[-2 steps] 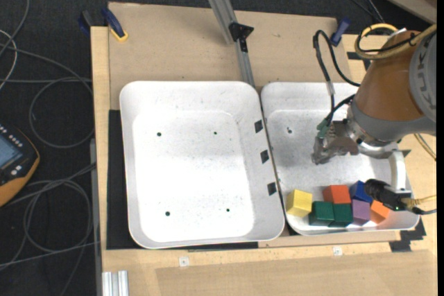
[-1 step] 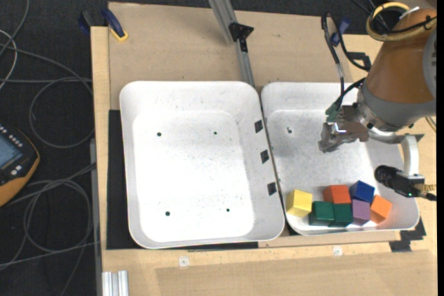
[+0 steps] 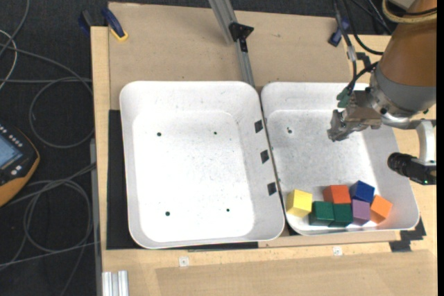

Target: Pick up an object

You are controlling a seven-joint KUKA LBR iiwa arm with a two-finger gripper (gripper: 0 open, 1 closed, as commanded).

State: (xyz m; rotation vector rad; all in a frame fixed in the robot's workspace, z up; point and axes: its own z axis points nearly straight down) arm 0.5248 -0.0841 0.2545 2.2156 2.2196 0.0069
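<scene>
Your gripper (image 3: pixel 338 129) hangs over the middle of the right bin (image 3: pixel 305 156), toward its far half. Whether it is released or clenched you cannot tell from this slant; nothing shows in its grasp.

The things to pick are all blocks, bunched along the right bin's near edge: a yellow block (image 3: pixel 300 202) at the left end of the cluster, a green block (image 3: pixel 331 213) beside it, an orange-red block (image 3: pixel 339 194) behind the green, then a blue block (image 3: pixel 362 190), a purple block (image 3: pixel 361 210) and an orange block (image 3: pixel 381 206) out toward the near right corner. Most of them touch a neighbour.

To do this step well, choose the yellow block. It sits at the cluster's end with bare bin floor on its left, so it looks the easiest to straddle. Bring the gripper toward the near edge, centre it over that block, and line it up with the block's flat faces before descending. Watch the bin's sloped near wall, which could foul a low approach, and the green block touching it.
</scene>
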